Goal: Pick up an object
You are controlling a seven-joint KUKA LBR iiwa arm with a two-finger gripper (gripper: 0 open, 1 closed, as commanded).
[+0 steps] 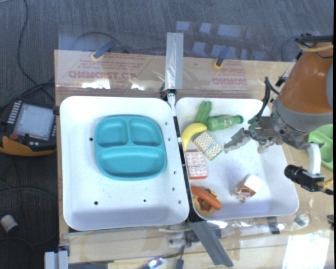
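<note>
While the claw (pixel 247 138) hovers, banana (pixel 191 133) touches patterned box (pixel 208 145).

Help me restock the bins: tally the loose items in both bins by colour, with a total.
Green: 2, a vegetable and a bottle
Yellow: 1, banana
Orange-red: 1, hot dog
Patterned boxes: 2, checkered and pink
White-and-brown carton: 1
Teal: 1, divided plate in the left bin
Total: 8
</note>
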